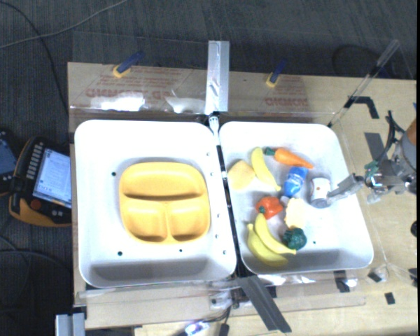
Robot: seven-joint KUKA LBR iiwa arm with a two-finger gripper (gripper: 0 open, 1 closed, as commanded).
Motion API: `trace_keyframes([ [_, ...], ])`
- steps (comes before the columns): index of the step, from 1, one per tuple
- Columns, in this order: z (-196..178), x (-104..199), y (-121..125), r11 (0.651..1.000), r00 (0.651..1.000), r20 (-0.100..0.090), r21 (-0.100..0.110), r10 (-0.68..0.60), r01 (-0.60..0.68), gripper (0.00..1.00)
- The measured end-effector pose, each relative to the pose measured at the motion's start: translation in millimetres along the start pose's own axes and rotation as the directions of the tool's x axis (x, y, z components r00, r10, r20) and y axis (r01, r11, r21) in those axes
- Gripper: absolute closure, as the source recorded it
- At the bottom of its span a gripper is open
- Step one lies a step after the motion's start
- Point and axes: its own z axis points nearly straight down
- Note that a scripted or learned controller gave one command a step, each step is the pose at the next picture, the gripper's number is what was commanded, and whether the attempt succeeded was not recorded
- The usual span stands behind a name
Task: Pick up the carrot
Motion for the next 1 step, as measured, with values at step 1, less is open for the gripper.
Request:
trace_keyframes([
  [1, 57.0, 33.3, 71.7, 0.990, 0.990, 0.002, 0.000, -0.139, 0.139, 0.00],
])
